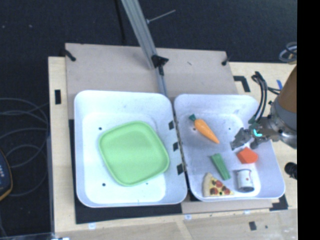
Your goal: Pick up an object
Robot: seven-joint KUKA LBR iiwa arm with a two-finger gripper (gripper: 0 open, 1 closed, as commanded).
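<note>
The fingers of the gripper [247,144] stand apart with nothing between them, hanging low over the right bin [225,102], just above and behind the orange-red block [247,157], which looks like the likeliest thing to be picked. That block lies near the bin's right side, with a small white-and-silver can [244,180] just in front of it, a green bar [219,166] to its left and a pizza-slice toy [216,186] at the front rim; a toy carrot [206,130] lies further back, well apart. The risk, as I judge it, is an off-centre descent: one finger could land on top of the block or push it against the can, and the block may skid on the smooth white floor of the bin instead of being caught. The bin wall close by leaves little room for correction. The left bin [81,106] holds a green plate [133,153]. Both bins sit on a pale tabletop [57,184], a slanted metal pole [137,19] rises behind, and dark floor [50,14] with loose cables [20,129] surrounds it.
</note>
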